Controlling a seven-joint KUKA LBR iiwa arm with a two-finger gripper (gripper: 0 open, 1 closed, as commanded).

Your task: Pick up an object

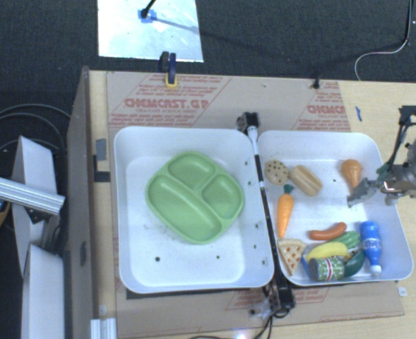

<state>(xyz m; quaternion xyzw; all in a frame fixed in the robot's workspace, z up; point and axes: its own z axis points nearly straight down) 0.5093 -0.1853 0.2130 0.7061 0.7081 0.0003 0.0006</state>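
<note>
The toy chicken leg lies in the right bin, near the far right corner. The hand hangs just beside it, and I cannot tell if it is released or clenched. The leg is round, so it might roll away from a poke.

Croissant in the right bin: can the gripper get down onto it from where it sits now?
Probably yes. The croissant lies alone near the right bin's far wall, nothing on top, with the gripper just beside it. The bread roll sits well clear.
</note>
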